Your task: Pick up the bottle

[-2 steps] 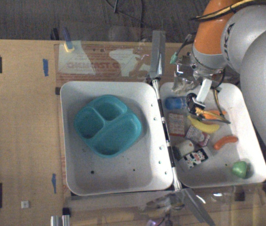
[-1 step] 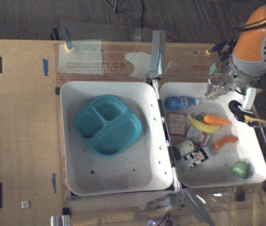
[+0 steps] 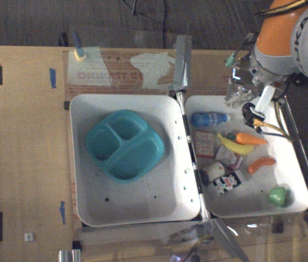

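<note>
**Bottle lies at top-left of right bin, end effector above the far rim**

The bottle is blue w/ a white cap end, smooth plastic, cylinder shape, lying on its side along the back of the right bin, near the divider between bins. Some bare white floor around it on the far side; a flat printed packet sits just below it. The end effector hangs at the bin's far rim, up and to the right of the bottle, apart from it; metal/clear parts blur together, so can't tell if it's spread or closed. Nothing seen between its tips.

Rest of right bin is crowded: yellow banana w/ an orange carrot across it, a 2nd orange piece, black-and-white cow-pattern block, green rounded item in the near-right corner.

Left bin holds a teal divided plate, glossy, rounded corners, 3 sections, w/ wide bare floor around it. Tabletop is tan board w/ blue tape marks
</note>
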`<state>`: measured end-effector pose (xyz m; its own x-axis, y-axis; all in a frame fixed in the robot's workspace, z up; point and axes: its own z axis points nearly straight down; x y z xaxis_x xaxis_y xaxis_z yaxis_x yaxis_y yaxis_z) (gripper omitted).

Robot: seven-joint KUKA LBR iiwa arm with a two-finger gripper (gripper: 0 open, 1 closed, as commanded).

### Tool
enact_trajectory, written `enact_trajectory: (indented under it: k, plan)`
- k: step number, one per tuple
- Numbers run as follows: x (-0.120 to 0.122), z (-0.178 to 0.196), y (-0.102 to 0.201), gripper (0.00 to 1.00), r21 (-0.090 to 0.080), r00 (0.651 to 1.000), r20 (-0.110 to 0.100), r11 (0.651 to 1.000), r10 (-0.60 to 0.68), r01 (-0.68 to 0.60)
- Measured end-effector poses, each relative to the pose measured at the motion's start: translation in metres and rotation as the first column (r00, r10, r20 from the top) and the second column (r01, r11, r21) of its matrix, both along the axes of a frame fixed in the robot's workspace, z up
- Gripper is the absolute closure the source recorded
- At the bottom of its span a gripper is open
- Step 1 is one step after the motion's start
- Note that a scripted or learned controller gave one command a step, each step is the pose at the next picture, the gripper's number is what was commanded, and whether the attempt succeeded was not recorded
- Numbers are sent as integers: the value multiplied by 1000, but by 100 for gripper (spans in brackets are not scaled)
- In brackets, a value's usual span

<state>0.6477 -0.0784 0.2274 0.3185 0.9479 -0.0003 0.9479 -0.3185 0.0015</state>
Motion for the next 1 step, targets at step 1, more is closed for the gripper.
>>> enact_trajectory:
  k: [1]
  plan:
    - [7, 5, 69, 100, 1, 997, 0, 997, -73, 73]
